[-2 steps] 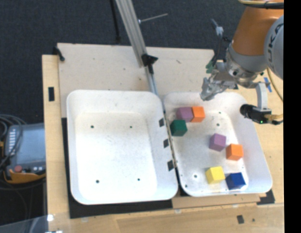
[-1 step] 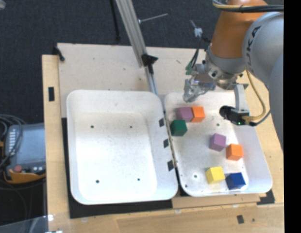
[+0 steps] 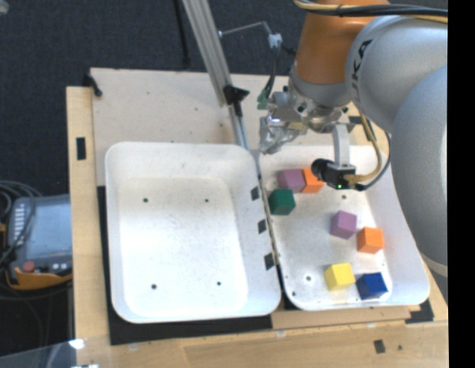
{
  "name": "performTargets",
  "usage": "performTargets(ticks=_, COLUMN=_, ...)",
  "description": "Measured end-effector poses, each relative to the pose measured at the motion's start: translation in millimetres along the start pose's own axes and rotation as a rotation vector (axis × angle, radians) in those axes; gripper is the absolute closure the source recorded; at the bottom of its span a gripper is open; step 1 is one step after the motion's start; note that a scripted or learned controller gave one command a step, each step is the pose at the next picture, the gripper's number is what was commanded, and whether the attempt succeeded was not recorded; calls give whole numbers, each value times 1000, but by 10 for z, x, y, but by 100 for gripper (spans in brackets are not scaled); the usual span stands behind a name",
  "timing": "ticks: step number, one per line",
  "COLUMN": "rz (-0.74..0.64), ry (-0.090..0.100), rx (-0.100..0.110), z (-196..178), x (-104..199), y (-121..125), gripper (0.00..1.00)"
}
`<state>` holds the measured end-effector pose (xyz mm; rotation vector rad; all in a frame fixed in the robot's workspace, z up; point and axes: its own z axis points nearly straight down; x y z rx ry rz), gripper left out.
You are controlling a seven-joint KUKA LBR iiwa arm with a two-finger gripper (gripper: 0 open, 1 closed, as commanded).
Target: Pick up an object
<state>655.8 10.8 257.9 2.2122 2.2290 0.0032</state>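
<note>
- The gripper (image 3: 277,138) hangs over the far end of the right bin (image 3: 397,282), just beyond the green cube (image 3: 282,202); nothing shows between its tips.
- Just past the green cube sits a purple cube (image 3: 291,179), an orange cube (image 3: 312,179) touching it.
- Nearer than the green cube: a second purple cube (image 3: 344,224), another orange one (image 3: 369,239), a yellow cube (image 3: 339,275), a blue cube (image 3: 371,284).

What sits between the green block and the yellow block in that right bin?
Only bare white bin floor, seen from the overhead camera. The green block and yellow block have nothing between them; a purple block lies off to the side.
</note>
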Motion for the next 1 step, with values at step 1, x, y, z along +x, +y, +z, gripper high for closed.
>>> performTargets(ticks=1, rz=2, ry=-1, rx=0, z=40, x=412, y=76, gripper=100)
